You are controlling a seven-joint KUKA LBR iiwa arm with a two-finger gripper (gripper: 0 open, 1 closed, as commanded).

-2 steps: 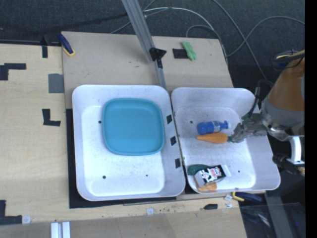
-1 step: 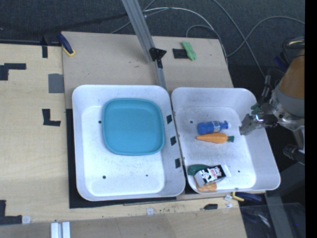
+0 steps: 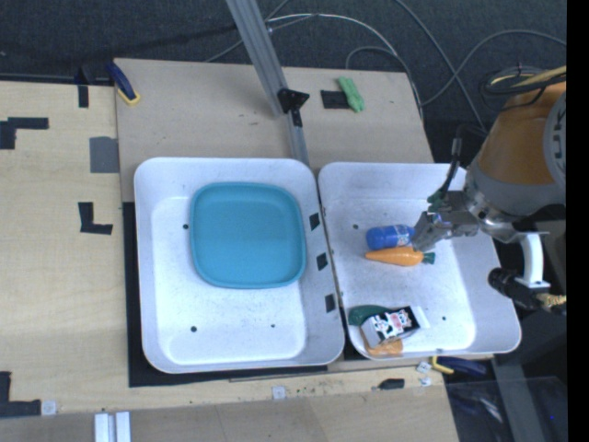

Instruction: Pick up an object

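the jaws (image 3: 428, 239) sit low in the right bin (image 3: 460, 320), right beside the orange carrot (image 3: 394, 257) and blue object (image 3: 387, 237), which touch each other; whether they are released or clenched i cannot tell. the risk: closing off-centre could nudge the carrot aside or catch both things together.

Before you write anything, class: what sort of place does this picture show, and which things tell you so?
Probably a robotics lab bench set up for grasping trials. A grey and orange arm reaches over two white bins, loose cables trail behind, and tape marks dot the wooden top.
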